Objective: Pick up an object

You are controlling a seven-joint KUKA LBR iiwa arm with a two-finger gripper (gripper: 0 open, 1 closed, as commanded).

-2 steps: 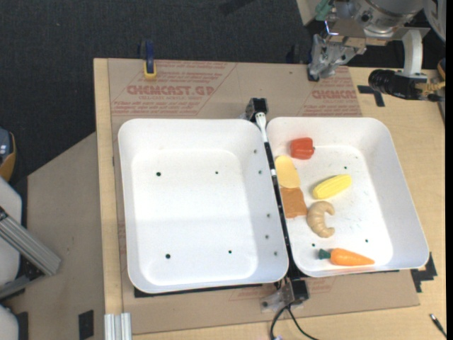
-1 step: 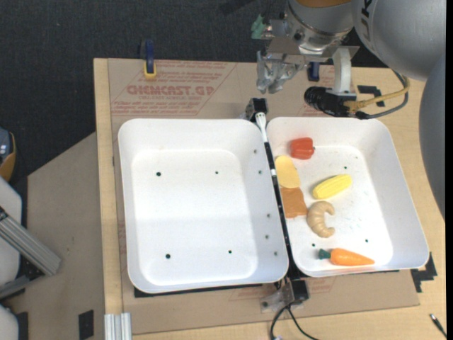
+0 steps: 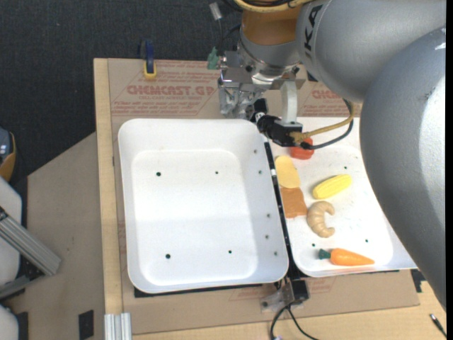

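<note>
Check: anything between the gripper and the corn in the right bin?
Nothing visible. The gripper sits over the bins' back rim; the corn lies uncovered in the right bin, a croissant close beside it toward the front.

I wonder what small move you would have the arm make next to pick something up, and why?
Probably shift the gripper toward the right bin, to above the corn. The gripper hangs over the bench beyond the left bin's far rim, while the corn, croissant and carrot lie in the right bin.
</note>
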